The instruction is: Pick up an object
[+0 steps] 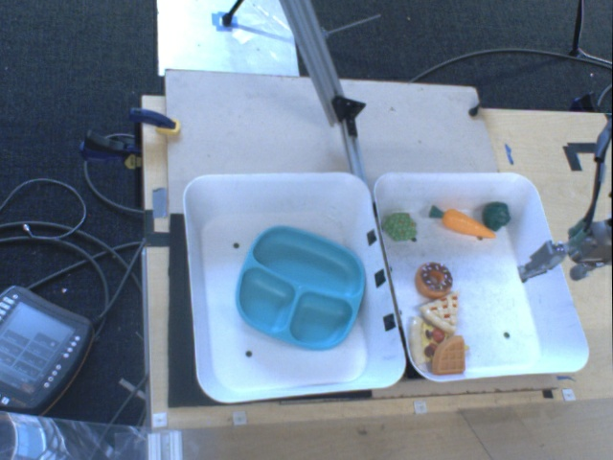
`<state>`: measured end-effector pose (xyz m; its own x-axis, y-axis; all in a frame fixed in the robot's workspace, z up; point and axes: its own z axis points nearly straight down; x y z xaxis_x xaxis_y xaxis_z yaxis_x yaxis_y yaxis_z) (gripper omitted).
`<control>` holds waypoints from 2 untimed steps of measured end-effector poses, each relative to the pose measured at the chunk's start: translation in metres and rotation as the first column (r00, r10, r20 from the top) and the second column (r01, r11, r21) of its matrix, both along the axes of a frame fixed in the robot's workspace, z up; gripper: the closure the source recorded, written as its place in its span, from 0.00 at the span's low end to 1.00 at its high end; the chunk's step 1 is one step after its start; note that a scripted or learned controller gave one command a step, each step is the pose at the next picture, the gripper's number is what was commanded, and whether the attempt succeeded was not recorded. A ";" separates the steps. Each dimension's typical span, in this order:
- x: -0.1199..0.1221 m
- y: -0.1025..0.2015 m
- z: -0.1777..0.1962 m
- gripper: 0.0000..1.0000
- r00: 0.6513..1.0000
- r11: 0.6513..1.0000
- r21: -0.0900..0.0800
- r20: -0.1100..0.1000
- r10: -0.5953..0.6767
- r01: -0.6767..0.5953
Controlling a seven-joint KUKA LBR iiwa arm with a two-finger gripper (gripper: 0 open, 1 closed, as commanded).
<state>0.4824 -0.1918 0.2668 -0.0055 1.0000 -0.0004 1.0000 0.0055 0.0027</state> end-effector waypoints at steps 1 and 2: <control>0.000 0.000 0.000 0.00 1.000 1.000 0.000 0.000 -0.002 0.002; 0.005 -0.005 -0.059 0.00 1.000 1.000 0.001 -0.006 -0.005 0.005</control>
